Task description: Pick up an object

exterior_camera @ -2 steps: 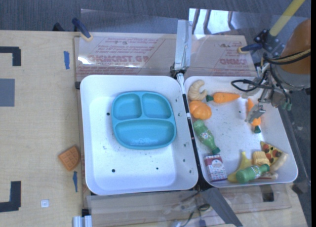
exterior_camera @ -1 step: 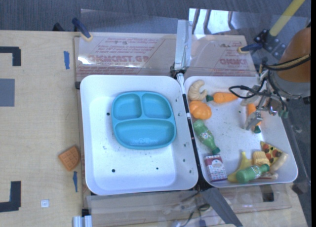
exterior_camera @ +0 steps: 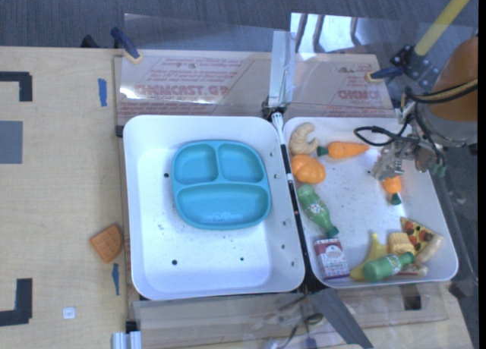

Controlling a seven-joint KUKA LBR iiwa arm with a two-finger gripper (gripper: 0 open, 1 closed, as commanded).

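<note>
We see the hand (exterior_camera: 392, 167) at the right of the frame, low over the right bin (exterior_camera: 440, 222), just above a small orange toy (exterior_camera: 392, 185); whether it is spread or pinching we cannot tell. A carrot (exterior_camera: 346, 149), a croissant (exterior_camera: 304, 137) and a green bottle (exterior_camera: 317, 212) lie further left in that bin. The left bin (exterior_camera: 144, 211) carries a blue plate (exterior_camera: 221, 183)

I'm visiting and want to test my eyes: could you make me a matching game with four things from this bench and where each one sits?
Things:
1. blue plate
2. croissant
3. pizza slice
4. waffle

Places:
A. right bin, far left corner
B. on the bench, left of both bins
C. left bin
D. right bin, near right corner

Pairs: 1-C, 2-A, 3-D, 4-B
</note>
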